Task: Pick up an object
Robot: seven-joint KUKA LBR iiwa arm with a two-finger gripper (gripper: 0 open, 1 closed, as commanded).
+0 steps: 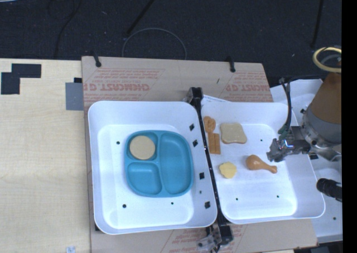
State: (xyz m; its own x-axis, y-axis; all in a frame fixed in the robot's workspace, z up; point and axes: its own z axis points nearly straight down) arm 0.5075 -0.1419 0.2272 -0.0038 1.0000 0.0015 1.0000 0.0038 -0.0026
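I look down at a slant on two shallow white bins sitting side by side on a bench. The left bin [106, 134] holds a blue divided plate [158, 163] with a round tan cookie [141, 147] in its upper-left compartment. The right bin [262, 204] holds loose toy food: a slice of bread [232, 133], a chicken drumstick [260, 163], a small yellow lump [227, 170], and, along the inner wall, an orange piece [209, 124] above a tan strip [214, 143].

My arm [329, 106] reaches in from the right. Its gripper [277, 151] hangs over the right edge of the right bin, just beside the drumstick's thin end and apparently apart from it. Whether the jaws are spread or closed I cannot tell (they are too small and blurred).

My worry: the drumstick is rounded and tapers, so a closing pinch near its narrow tip could squirt it sideways, or the fingers could land beside it and close on nothing.
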